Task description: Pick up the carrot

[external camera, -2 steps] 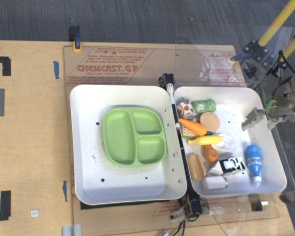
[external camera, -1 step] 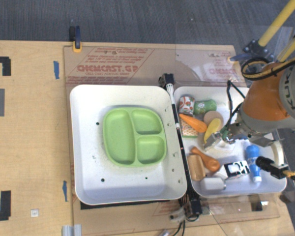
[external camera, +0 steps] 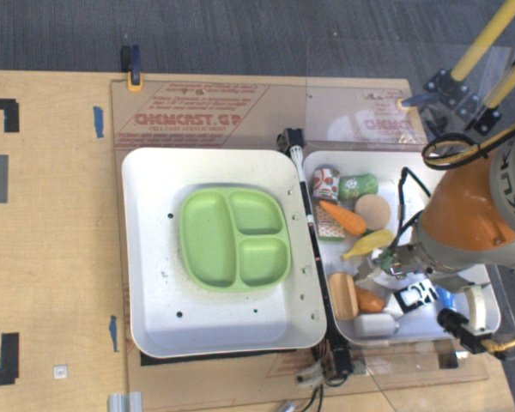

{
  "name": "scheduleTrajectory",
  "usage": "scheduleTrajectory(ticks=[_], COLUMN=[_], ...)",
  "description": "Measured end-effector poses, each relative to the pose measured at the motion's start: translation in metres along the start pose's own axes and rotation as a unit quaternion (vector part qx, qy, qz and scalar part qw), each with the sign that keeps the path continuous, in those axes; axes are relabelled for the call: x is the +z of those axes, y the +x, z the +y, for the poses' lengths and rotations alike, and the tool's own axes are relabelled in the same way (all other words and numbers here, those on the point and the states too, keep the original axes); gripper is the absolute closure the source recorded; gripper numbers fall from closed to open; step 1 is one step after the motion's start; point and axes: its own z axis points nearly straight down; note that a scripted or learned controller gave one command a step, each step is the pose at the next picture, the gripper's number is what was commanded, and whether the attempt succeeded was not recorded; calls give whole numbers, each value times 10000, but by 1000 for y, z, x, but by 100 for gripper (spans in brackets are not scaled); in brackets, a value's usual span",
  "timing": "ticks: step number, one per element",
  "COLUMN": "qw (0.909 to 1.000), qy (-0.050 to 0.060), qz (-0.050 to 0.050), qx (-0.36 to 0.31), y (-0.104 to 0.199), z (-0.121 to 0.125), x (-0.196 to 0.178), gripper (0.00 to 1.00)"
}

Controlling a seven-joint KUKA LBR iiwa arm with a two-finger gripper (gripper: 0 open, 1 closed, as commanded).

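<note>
1. Where the worktop comes nearest the camera, its bare tan board runs along the bottom edge, with black tape marks at the 9 o'clock side.
2. Nearest in the right bin, at about 5 o'clock of the scene, lie a white block, a tan wooden piece and a small orange item, close together.
3. Just beyond them the hand hangs low over the right bin, at 3 o'clock from the green plate; whether its fingers are spread or pressed together I cannot tell, and nothing shows between them.
4. A yellow banana-like piece lies just beside the hand, at its 10 o'clock.
5. The carrot lies in the right bin, slanted, at 11 o'clock from the hand and apart from it, touching a beige round piece.
6. Farther back sit a small can and a green item.
7. The left bin holds a green divided plate in its middle.
8. The arm, with its orange band, enters from 3 o'clock.
</note>
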Motion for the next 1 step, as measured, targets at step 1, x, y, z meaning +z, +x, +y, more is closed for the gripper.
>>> scheduleTrajectory(ticks=[1], qw=[9959], qy=[158], qz=[71], qx=[886], y=[37], z=[77], x=[-91], gripper=[0])
